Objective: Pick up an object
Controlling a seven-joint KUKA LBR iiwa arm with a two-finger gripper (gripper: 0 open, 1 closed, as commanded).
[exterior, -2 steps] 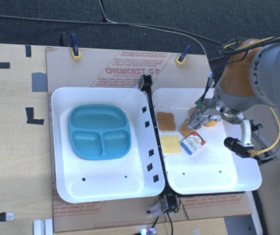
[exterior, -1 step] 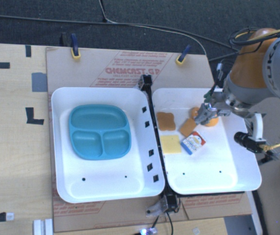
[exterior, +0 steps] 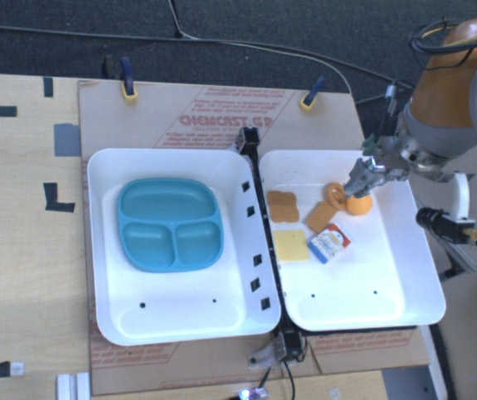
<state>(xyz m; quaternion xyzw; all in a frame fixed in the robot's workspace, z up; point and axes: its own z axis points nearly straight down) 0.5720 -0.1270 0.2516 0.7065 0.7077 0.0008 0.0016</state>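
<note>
The right bin (exterior: 389, 294) holds several small items. An orange ball (exterior: 359, 206) lies near its far right, touching an orange ring-shaped piece (exterior: 333, 194). Next to them are a tan block (exterior: 321, 217), a brown toast slice (exterior: 283, 206), a yellow cheese square (exterior: 290, 245) and a white packet with red and blue print (exterior: 329, 243). My gripper (exterior: 359, 182) reaches in from the right and hangs just above the orange ball, its tip right at the ball's upper edge. Nothing is visibly lifted off the bin floor.
The left bin (exterior: 105, 307) holds a blue divided plate (exterior: 170, 223). A black divider with clips (exterior: 259, 240) runs between the bins. Both bins rest on a cardboard sheet (exterior: 222, 115) held by two clamps at the back. The arm's bulk (exterior: 443, 115) stands over the right bin's far right corner.
</note>
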